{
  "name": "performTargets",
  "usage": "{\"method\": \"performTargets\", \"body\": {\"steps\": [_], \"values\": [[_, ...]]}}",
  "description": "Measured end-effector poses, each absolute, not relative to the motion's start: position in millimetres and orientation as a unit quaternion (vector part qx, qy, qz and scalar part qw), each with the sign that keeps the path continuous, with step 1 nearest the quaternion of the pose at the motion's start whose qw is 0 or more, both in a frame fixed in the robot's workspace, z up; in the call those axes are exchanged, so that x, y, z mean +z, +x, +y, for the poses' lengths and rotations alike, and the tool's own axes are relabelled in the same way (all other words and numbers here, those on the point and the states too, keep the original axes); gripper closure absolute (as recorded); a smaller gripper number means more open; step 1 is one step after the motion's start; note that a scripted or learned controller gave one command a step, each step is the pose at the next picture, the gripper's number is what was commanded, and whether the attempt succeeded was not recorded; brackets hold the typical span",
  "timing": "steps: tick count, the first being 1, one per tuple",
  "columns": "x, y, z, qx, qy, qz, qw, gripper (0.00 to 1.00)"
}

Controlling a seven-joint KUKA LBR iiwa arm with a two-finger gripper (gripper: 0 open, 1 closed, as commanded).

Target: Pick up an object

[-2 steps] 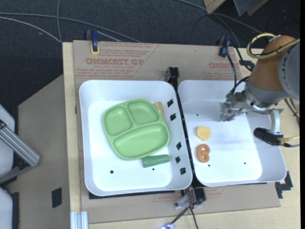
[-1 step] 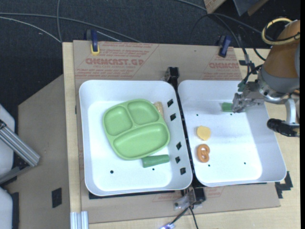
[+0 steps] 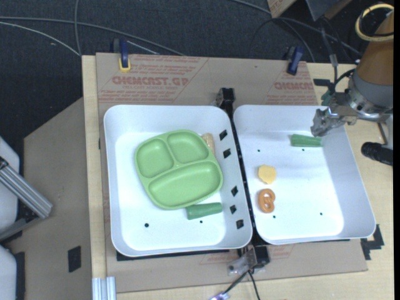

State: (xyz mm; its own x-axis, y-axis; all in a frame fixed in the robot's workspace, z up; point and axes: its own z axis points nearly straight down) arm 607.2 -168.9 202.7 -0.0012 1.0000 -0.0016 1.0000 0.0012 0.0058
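The grey arm with its orange band comes in at the upper right of the frame, and its metal claw (image 3: 322, 122) hangs over the upper right part of the right shallow white plastic bin (image 3: 350, 186), right at the end of a flat green bar-shaped piece (image 3: 305, 141). That placement reads as a try at this piece, since it is the object nearest the claw, but nothing can be seen between the tips, and whether the claw is wide or narrow I cannot tell from this slanted view.

Lower and toward the middle of the frame, in the same bin, lie a small yellow rounded block (image 3: 267, 174) and just below it an orange pretzel-shaped toy (image 3: 267, 200); both sit well apart from the claw and leave its way clear. The bin's upper right wall is close to the claw, which could crowd a grasp there.

The left white bin (image 3: 119, 167) holds a light green divided plastic tray (image 3: 179, 169), with a second green bar (image 3: 204, 209) touching its lower edge and a small tan object (image 3: 208, 144) tucked at its upper right rim. Both bins rest on a brown cardboard-covered worktop (image 3: 187, 74).
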Motion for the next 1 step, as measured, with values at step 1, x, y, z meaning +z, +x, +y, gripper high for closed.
{"method": "performTargets", "body": {"steps": [1], "values": [[248.3,614.3,-167.4,0.0016,0.707,0.708,0.003,1.0]]}}
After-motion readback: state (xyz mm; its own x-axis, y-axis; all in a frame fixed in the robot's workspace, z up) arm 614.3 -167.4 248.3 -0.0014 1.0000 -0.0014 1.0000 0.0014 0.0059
